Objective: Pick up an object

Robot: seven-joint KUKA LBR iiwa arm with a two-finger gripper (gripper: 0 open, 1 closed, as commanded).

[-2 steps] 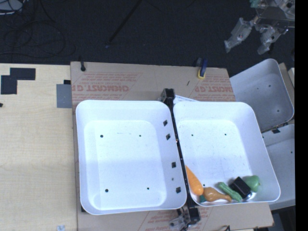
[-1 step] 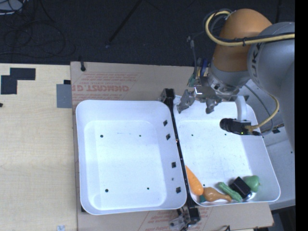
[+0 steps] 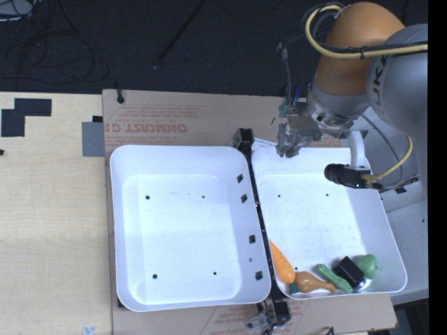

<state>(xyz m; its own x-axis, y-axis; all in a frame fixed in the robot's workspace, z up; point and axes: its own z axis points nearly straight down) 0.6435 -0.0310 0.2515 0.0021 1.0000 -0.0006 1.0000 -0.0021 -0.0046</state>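
Note:
My gripper (image 3: 288,147) hangs over the far left corner of the right bin (image 3: 328,201), high above its floor, with nothing visible between its fingers. Several small objects lie along the right bin's near edge: an orange carrot-shaped piece (image 3: 281,259), a tan piece (image 3: 312,281), a green stalk-like piece (image 3: 332,276), a black block (image 3: 348,270) and a green round piece (image 3: 366,263). The gripper is well away from all of them, toward the far side.
The left bin (image 3: 181,222) sits beside the right one, joined by a black divider with clips (image 3: 253,208). A black cylindrical part (image 3: 343,175) juts out near the right bin's far right rim. Cardboard lies under both bins.

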